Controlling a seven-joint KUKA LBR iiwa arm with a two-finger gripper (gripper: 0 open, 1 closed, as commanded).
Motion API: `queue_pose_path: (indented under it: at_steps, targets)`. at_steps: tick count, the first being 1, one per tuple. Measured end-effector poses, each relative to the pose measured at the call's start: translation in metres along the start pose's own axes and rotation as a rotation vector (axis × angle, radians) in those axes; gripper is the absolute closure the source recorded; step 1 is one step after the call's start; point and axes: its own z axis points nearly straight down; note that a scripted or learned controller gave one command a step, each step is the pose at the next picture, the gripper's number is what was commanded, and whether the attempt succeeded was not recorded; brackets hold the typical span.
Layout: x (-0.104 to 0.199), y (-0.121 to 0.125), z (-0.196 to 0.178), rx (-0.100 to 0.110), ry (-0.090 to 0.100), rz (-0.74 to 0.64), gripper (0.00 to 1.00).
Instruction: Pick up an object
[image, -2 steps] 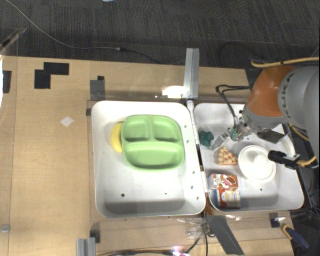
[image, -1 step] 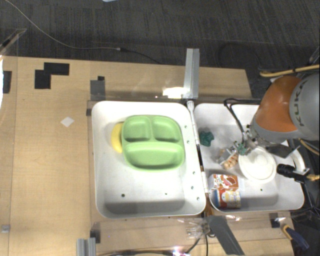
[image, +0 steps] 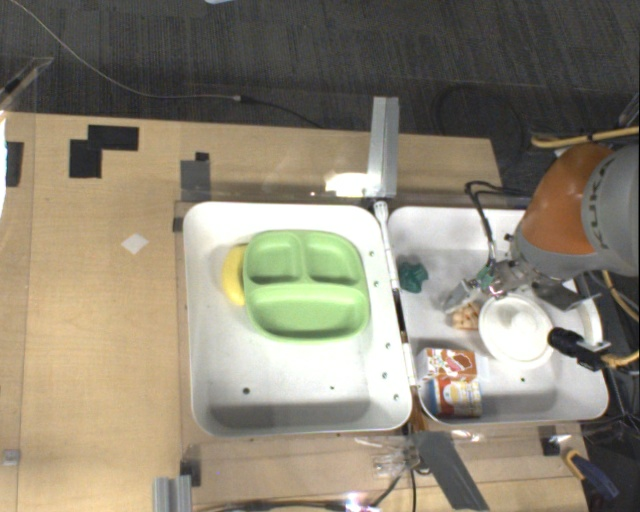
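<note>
At the near edge of the right bin (image: 560, 405) stood a small can (image: 452, 382) with a red and white label, close to the wall that parts the two bins. A little farther in and to its right lay a white bowl (image: 514, 329), and just beside the bowl's left rim was a small tan object (image: 462, 318), too small to name. Farther again, near the dividing wall, lay a little teal object (image: 412, 273). In the left bin (image: 205, 330) a green divided tray (image: 304, 282) rested, with a yellow thing (image: 232, 275) half hidden under its left side.

The arm (image: 585, 210) reached in from the right, its orange band above the wrist, and the gripper (image: 478, 288) was low over the right bin, between the teal object and the bowl, just beyond the tan object. Whether it was open or closed I could not tell, and nothing was seen held by it.

I judged that the step in hand was the approach, with no object yet lifted. The tan object and the bowl seemed the nearest candidates. The next move would call for a careful descent straight onto one object, a firm closing, and then a lift clear of the bowl's rim
</note>
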Motion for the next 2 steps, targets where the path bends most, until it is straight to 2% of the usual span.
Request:
queue_pose_path:
  at_steps: [1,2]
  targets:
    - [0.0,0.003,-0.014,-0.009,-0.006,-0.007,1.0]
    - [0.088,0.081,-0.099,0.002,0.004,-0.111,1.0]
